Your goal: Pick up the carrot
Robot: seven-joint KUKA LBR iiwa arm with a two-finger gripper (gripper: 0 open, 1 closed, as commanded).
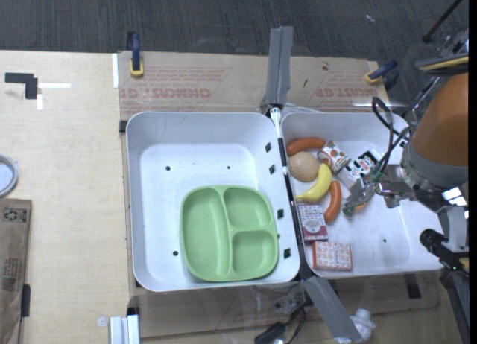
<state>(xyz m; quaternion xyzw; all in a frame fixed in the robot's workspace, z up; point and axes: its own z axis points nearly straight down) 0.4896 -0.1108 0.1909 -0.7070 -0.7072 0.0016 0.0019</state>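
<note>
The carrot (333,199), a short orange-red piece, lies upright in the picture in the left half of the right bin (387,257), just below the banana's tip. My gripper (357,198) hangs low over the bin immediately to the carrot's right, very close to it. Nothing is visibly held. A second, similar orange-red piece (305,144) lies crosswise at the bin's far left corner.
A brown round item (303,166), a banana (319,185), small packets (335,157) and two red-and-white cartons (332,255) crowd the right bin's left side. The left bin (149,186) holds a green divided plate (229,232). Cables hang by the arm at right.
</note>
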